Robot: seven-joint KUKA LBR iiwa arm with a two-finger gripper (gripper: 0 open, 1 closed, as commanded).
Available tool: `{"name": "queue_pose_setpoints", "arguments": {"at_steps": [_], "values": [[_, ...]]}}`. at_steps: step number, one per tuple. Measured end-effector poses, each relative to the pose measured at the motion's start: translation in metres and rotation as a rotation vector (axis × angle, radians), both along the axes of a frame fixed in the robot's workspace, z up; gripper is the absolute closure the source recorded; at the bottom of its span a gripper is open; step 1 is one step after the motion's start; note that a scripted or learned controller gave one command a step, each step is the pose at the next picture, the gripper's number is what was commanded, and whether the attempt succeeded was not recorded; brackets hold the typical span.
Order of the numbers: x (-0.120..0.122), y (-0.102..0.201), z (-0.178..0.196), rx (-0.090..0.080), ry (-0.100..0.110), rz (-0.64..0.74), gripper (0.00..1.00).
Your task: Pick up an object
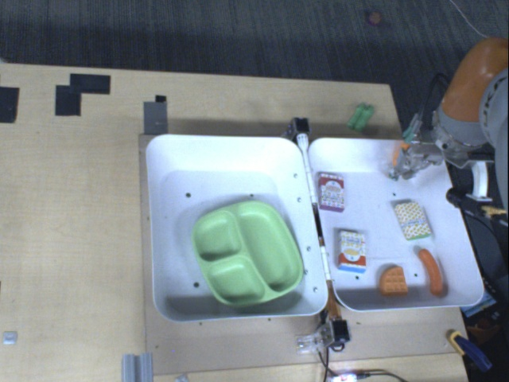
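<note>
- Left bin (171, 213): one green divided tray (248, 251), well apart from the claw.
- Right bin (374, 153): two small cartons, maroon (331, 192) and orange-and-white (351, 250); one waffle-like orange piece (392, 281); one patterned packet (413, 220); one sausage (431, 270).
- Claw (407, 165) over the right bin's far corner, nearest the packet, touching nothing; cannot tell its opening.

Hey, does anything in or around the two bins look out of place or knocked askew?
One thing: a small green object lies on the bench outside the right bin, beyond its far edge. The green divided tray sits skewed in the left bin.
</note>
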State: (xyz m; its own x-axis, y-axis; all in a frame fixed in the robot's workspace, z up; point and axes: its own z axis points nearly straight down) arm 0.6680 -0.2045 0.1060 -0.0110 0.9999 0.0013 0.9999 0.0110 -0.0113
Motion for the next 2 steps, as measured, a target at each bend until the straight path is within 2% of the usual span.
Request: {"name": "queue_pose_setpoints", "arguments": {"at_steps": [1, 2], "values": [[0.002, 0.001, 0.002, -0.002, -0.010, 0.001, 0.00], [-0.060, 0.066, -0.020, -0.001, -0.016, -0.006, 0.00]]}}
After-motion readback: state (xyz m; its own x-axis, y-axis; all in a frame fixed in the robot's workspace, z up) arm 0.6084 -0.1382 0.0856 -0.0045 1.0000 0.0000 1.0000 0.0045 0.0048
